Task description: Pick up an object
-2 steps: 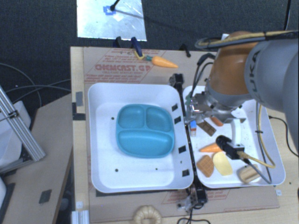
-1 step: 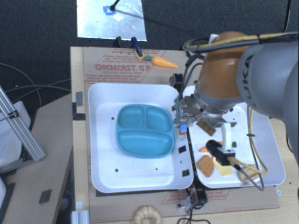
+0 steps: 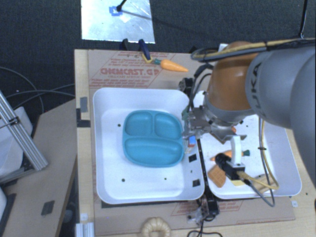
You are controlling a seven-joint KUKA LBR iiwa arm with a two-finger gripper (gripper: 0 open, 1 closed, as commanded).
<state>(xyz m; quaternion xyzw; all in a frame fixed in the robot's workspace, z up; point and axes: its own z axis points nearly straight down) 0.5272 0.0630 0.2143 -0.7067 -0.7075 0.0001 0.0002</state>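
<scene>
A blue divided plate (image 3: 152, 138) lies in the middle of the left white bin (image 3: 111, 181). My gripper (image 3: 190, 134) hangs under the orange-banded wrist, over the wall between the two bins and just off the plate's right edge. A small blue and red bit (image 3: 191, 141) shows right below it; whether it is held is unclear. In the right bin (image 3: 286, 177) a tan, toast-like piece (image 3: 216, 176) lies near the front left, with a small orange object (image 3: 220, 157) behind it. A small green item (image 3: 245, 153) lies further right.
A toy carrot (image 3: 171, 65) lies on the cardboard behind the bins, beside a blue clamp (image 3: 144, 48). The arm covers most of the right bin's back half. A pale rope ring (image 3: 155, 227) sits at the bench's front edge.
</scene>
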